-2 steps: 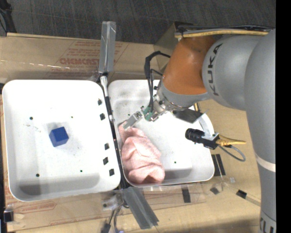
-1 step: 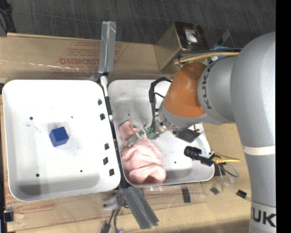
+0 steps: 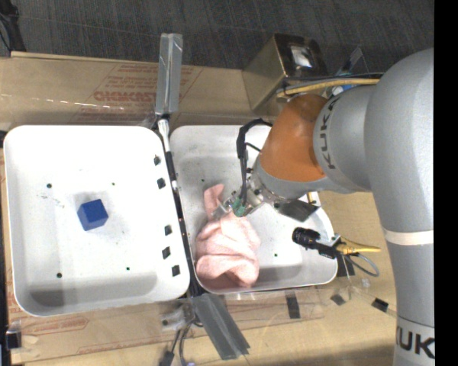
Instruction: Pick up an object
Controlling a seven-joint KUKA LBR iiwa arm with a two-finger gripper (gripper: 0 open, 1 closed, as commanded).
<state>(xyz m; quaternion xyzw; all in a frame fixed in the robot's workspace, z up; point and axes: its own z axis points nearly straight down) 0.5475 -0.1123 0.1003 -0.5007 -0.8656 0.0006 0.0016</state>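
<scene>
The grey arm with its orange band takes up the right of the camera view and bends down into the right bin. The left bin sits just beside it, the two touching along a shared divider, and both rest on a cardboard-covered bench. In the right bin lies a pink cloth, a soft, crumpled heap bunched toward the bin's lower left corner, with one flap rising toward the tool. The gripper is low over the cloth's upper edge, at or just touching that raised flap; whether the jaws are open or closed cannot be told from this angle. A small blue cube sits alone in the left bin, well apart from the arm. By this view the pick is at the reach or grasp stage: the cloth rests on the bin floor, not lifted, so closing on it and raising it are left to do
</scene>
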